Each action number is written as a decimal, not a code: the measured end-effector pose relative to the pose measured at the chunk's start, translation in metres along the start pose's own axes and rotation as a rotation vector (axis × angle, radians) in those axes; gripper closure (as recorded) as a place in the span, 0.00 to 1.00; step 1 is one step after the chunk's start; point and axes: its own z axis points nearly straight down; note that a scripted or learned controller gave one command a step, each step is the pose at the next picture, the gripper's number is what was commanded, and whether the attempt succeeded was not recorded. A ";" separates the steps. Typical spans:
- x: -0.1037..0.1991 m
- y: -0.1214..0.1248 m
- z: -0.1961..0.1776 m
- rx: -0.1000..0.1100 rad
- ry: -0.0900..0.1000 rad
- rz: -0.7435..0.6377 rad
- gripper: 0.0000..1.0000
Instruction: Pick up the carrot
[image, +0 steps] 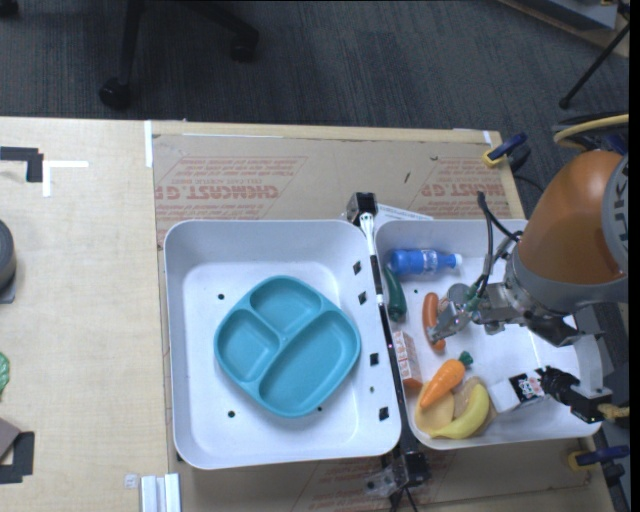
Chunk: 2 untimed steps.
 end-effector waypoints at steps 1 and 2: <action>-0.032 -0.004 0.083 0.001 0.002 -0.087 0.00; -0.033 -0.002 0.074 -0.002 0.001 -0.085 1.00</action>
